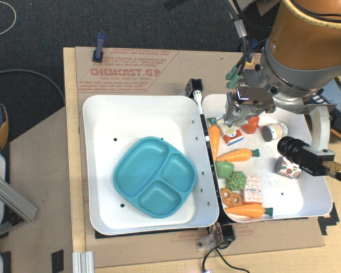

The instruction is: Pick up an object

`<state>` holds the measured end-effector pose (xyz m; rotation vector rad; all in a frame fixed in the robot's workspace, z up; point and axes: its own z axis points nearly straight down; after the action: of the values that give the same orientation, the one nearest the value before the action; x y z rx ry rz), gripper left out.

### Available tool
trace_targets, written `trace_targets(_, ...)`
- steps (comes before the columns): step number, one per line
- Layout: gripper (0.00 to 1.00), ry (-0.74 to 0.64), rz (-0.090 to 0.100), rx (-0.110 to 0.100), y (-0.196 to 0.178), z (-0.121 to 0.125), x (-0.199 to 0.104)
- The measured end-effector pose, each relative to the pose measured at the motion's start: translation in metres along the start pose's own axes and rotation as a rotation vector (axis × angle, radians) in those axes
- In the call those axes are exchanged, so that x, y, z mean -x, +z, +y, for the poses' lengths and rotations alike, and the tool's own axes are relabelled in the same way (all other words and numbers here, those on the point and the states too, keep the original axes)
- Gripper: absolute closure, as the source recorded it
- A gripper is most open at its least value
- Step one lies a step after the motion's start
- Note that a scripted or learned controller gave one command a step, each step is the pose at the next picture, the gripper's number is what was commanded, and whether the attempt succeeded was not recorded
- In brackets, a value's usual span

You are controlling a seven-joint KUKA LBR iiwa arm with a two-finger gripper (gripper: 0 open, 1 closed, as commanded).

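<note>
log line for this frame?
arm: over right bin | gripper: low by small carton | grasp: unclear | left bin: blue plate

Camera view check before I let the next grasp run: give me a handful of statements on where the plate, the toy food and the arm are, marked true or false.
1. The blue divided plate lies in the left bin. True.
2. The toy food is piled in the left bin. False: the carrots, broccoli and the rest lie in the right bin.
3. The gripper is over the right bin's upper left part. True.
4. The blue plate carries a carrot. False: its compartments hold nothing.
5. A carrot lies by the right bin's near edge. True.
</note>
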<state>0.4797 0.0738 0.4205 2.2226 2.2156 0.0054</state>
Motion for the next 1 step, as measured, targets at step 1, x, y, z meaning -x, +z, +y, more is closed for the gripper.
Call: trace_targets(1,1.0,-0.006,-0.001,-0.015,0.0714,-0.0019,-0.0346)
